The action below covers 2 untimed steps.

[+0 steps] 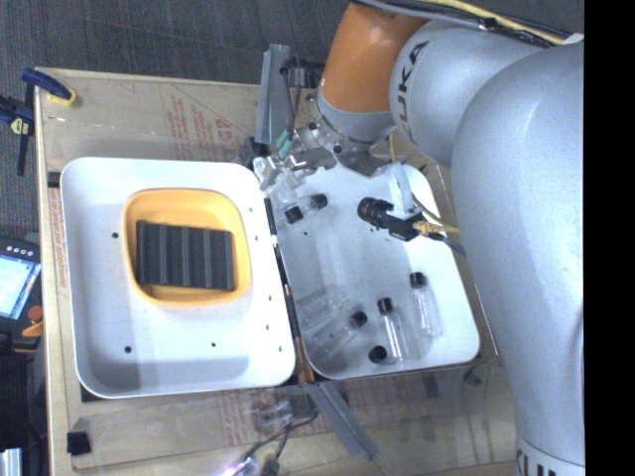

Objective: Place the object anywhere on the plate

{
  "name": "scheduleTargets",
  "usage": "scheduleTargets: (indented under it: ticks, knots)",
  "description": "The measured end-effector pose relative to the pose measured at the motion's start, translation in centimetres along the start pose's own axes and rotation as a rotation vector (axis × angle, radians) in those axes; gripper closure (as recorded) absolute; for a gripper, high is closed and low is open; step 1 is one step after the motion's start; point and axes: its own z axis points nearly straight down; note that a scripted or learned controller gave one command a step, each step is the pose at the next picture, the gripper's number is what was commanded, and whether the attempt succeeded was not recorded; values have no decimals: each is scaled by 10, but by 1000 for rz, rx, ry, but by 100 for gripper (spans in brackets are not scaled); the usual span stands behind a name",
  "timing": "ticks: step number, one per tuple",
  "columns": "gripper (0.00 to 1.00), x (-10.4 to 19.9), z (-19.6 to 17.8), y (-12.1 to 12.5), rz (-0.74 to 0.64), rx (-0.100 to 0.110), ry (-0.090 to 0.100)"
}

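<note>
Wooden desk carries two white bins. Left bin holds a yellow plate with a dark ridged centre. Right bin holds several clear vials with black caps. Grey arm reaches to that bin's upper left corner, where the gripper sits low; whether its fingers are spread or closed cannot be told.

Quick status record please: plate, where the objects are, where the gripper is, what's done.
plate: yellow plate with dark ribbed insert, in left bin
objects: clear vials with black caps, loose in right bin
gripper: over right bin's far left corner, near a vial
grasp: cannot tell
task: not yet done
</note>
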Motion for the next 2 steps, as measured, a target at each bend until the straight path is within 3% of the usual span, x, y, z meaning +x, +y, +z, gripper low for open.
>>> scheduleTargets:
  ticks: [1,2]
  knots:
    - [100,12,12,-14,-181,1,1]
    - [100,22,4,0,-331,-4,-3]
